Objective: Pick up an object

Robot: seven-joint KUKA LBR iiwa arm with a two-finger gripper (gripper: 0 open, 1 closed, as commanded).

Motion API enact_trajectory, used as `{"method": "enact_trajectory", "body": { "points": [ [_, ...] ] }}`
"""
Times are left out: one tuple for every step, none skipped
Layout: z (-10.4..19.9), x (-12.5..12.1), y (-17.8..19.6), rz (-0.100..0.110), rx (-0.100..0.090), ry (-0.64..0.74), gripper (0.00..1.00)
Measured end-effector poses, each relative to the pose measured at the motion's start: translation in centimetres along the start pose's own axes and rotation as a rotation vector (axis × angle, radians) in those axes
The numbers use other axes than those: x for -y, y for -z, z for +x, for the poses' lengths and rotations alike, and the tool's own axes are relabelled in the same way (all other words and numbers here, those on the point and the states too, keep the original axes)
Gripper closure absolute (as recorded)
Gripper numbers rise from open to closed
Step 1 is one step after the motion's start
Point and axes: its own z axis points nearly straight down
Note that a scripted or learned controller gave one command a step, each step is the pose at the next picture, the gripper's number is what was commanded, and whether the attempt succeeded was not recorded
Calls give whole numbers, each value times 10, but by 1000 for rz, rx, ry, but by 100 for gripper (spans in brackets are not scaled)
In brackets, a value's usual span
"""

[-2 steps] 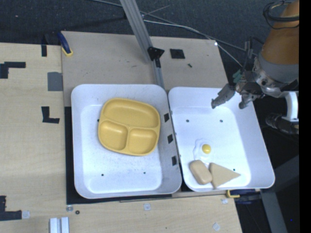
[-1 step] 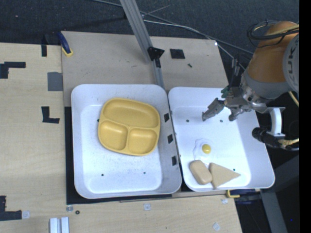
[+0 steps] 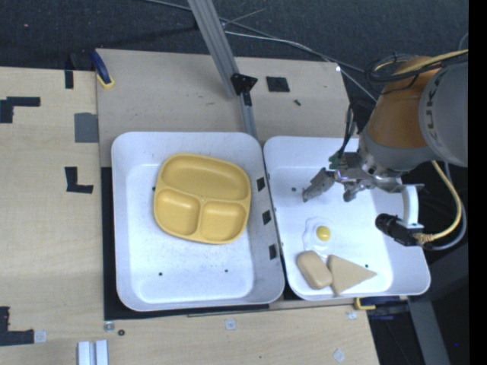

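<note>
Wooden bench (image 3: 46, 204), seemingly dark carpet (image 3: 91, 14) behind

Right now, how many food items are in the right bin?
3, all near the front of the right bin: a fried egg, a bread roll just below it, and a wedge slice touching the roll's right. The arm may hide more.

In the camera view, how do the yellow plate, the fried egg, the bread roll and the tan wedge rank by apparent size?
Largest to smallest:
1. yellow divided plate
2. tan wedge
3. bread roll and fried egg: these two look about alike, so I leave them unranked.
</note>
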Motion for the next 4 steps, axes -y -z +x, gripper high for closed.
{"method": "enact_trajectory", "body": {
  "points": [
    [-6, 6, -48, 1, 0, -1, 0],
    [-5, 5, -35, -2, -1, 2, 100],
    [-14, 2, 21, -9, 1, 0, 100],
    [-14, 2, 35, -7, 0, 0, 100]
  ]
}}
